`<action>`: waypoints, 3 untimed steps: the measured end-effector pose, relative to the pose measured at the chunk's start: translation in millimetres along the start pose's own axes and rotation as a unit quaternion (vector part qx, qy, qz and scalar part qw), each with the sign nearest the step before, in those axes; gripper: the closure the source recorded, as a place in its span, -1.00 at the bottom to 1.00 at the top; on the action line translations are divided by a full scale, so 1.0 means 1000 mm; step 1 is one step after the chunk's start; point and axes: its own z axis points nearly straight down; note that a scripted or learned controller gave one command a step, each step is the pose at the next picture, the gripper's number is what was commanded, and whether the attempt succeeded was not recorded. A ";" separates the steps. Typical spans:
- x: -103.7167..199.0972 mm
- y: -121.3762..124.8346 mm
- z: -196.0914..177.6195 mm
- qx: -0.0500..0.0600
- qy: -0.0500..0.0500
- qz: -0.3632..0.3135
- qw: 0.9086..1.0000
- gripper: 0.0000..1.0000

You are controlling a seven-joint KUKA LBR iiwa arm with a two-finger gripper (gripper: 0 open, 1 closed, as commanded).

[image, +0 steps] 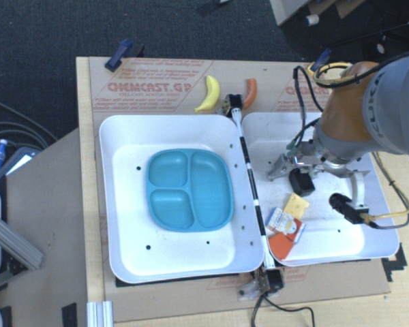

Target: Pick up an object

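My gripper hangs low over the right bin, near its middle, under the orange-banded wrist. Just below it and slightly to the left lies a small yellow wedge. Next to that wedge sits a small white printed packet, partly on top of a flat orange-red item at the bin's front left corner. Nothing shows as held by the gripper. The arm's body hides the bin floor behind the gripper.
The left bin holds a blue divided plate. A yellow banana and an orange piece lie on the bench behind the bins. A black cable fitting and cables trail at the right bin's right side.
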 end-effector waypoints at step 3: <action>0.067 -0.060 -0.100 -0.001 0.000 -0.001 1.000 1.00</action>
